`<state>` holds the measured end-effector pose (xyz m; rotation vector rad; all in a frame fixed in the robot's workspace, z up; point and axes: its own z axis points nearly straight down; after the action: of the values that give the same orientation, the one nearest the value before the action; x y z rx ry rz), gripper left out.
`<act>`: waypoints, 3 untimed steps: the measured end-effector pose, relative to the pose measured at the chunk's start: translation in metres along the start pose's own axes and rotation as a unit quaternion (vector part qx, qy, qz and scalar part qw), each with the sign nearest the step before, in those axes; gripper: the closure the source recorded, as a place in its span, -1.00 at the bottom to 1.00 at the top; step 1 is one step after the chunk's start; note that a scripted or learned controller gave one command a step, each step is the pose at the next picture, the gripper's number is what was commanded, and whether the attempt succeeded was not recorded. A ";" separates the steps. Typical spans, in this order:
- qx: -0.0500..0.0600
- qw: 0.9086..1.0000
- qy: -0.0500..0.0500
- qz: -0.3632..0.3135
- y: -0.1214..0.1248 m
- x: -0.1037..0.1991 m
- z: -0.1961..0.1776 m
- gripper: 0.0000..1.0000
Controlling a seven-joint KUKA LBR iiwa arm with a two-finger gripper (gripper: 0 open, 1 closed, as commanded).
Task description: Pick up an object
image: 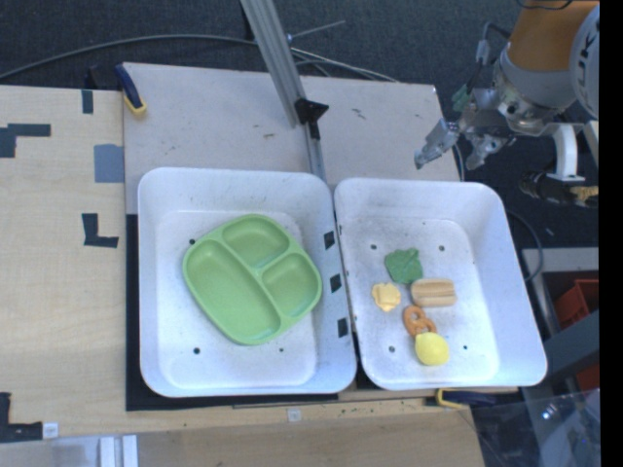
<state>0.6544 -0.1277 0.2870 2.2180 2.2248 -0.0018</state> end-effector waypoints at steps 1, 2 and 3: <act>0.000 1.000 0.000 0.000 0.000 0.000 0.000 -1.00; 0.003 1.000 0.000 0.001 0.001 0.000 0.065 -1.00; 0.003 1.000 0.001 0.000 0.000 0.011 0.119 -1.00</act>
<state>0.6541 -0.1164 0.1679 2.2229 2.2279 -0.0081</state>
